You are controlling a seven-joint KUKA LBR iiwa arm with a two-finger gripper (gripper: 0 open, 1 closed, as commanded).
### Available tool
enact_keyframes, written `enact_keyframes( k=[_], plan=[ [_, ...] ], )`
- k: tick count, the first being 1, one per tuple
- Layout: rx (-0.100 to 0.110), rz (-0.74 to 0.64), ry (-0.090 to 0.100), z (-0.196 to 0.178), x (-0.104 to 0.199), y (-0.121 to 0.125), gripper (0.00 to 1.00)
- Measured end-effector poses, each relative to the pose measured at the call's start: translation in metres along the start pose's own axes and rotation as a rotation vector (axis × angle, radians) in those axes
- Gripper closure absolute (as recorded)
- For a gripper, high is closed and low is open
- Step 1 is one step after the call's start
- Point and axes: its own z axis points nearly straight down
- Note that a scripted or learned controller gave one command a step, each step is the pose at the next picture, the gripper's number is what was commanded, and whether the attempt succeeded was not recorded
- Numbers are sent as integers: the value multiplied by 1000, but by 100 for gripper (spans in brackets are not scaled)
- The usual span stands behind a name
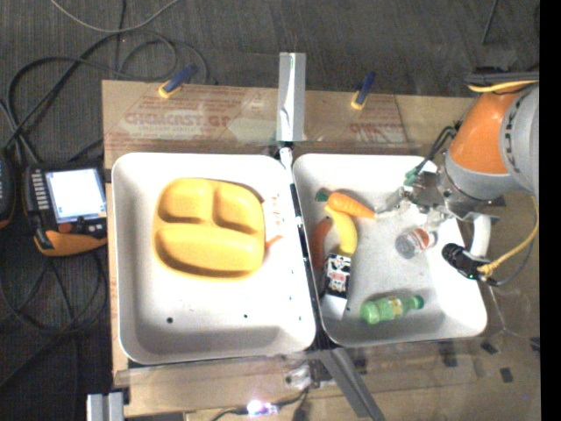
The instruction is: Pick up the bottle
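Camera view looks down on two white bins, and the green bottle point(391, 307) lies on its side near the front edge of the right bin point(465, 318), its long axis running roughly along that edge with the cap toward the right. The gripper point(419, 191) hangs over the bin's back right area, above a small clear cup point(412, 241), and whether it is open or closed I cannot tell. From the gripper the bottle lies toward the front edge and slightly left, well apart, so the arm likely has to travel forward across the bin and turn to close across the bottle's narrow width.
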Motion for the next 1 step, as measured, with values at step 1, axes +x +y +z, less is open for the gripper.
enact_keyframes(
  k=[1],
  plan=[
    [10, 299, 2, 37, -20, -58, 0]
  ],
)
